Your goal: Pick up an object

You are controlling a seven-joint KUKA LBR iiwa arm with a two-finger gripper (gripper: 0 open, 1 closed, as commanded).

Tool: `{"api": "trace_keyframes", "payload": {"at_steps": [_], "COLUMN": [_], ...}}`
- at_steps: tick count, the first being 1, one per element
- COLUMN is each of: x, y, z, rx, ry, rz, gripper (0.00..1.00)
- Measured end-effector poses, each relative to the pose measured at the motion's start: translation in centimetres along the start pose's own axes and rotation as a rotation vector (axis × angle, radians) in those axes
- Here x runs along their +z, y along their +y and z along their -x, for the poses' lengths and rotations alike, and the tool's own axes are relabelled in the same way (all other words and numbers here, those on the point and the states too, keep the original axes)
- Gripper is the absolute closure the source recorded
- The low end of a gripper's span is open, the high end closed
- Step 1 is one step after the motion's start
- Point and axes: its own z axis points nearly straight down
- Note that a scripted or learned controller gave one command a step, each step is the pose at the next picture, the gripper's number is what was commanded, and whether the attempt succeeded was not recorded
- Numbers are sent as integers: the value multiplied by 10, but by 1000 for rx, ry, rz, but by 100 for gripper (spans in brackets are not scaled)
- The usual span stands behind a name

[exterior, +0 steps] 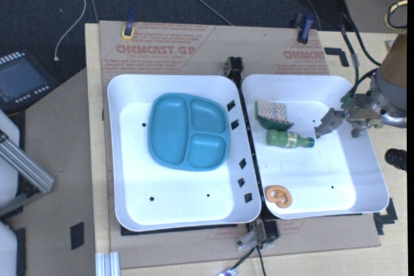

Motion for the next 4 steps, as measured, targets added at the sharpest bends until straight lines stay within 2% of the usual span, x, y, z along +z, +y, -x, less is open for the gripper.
{"api": "trace_keyframes", "payload": {"at_steps": [1,2,4], "x": [-6,52,133], "y": [3,-5,-6], "z": [0,4,5], "rx": [-3,-2,-3], "ry": [-3,-1,-1], "rz": [13,6,8], "gripper": [0,0,0]}}
